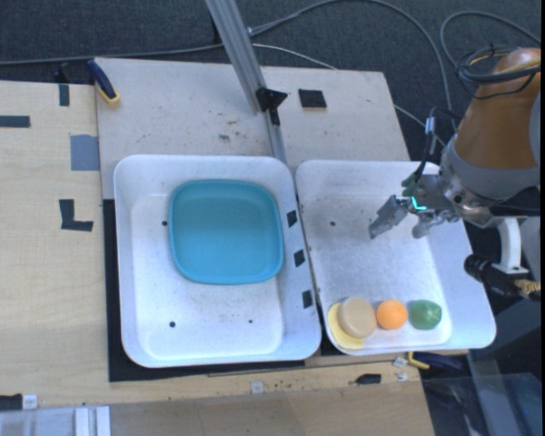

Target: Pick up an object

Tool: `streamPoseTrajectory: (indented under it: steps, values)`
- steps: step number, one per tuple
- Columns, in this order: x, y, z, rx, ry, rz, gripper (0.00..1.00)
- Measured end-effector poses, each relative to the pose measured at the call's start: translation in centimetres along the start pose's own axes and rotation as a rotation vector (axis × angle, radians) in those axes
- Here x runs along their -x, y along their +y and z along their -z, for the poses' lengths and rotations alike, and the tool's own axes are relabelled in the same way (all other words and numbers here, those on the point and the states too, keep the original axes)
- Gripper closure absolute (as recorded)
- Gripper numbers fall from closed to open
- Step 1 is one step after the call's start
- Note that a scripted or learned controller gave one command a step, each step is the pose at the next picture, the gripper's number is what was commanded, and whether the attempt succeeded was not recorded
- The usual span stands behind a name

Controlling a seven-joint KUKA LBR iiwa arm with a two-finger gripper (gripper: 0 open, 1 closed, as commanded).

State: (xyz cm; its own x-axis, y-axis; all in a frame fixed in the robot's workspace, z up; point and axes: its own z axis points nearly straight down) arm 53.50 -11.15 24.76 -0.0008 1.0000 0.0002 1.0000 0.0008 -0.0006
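Objects for the pick sit in the right bin [345,198], all three in a row along its near edge: a tan disc [355,315] on the left, an orange ball [391,314] in the middle, a green ball [424,313] on the right. Disc lies on top of a yellow piece [338,331] whose rim peeks out at its left and near side. Disc and orange ball look like they touch; orange and green sit just beside each other, contact unclear.

Gripper [401,222] hovers over the right bin's far-right part, well apart from the row. Fingers spread, nothing between them. One finger [384,217] points left and toward the near edge, dark grey; the other is closer to the bin's right wall. A small teal light shows at the finger base. Whether the tips touch the bin floor I can't tell.

Arm [495,134] comes in from the right, orange band above the wrist, grey segments around it, black cables looping above.

Left bin [136,243] holds a blue plate [225,231], square with rounded corners, lying flat, roughly centred and slightly toward the far side. Bins are side by side with black clips along the shared edge.

A grey pole [241,44] runs from the top edge down to the seam between the bins. Bench [36,180] is light wood with bits of dark tape at left.
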Motion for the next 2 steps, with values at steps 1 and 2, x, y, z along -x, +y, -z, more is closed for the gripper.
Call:
streamPoseTrajectory:
  steps: [1, 2]
  values:
    - [0.0, 0.0, 0.0, 0.0, 0.0, 0.0, 0.0]
    - [0.6, -0.3, -4.5, -0.004, 0.0, -0.001, 0.0]
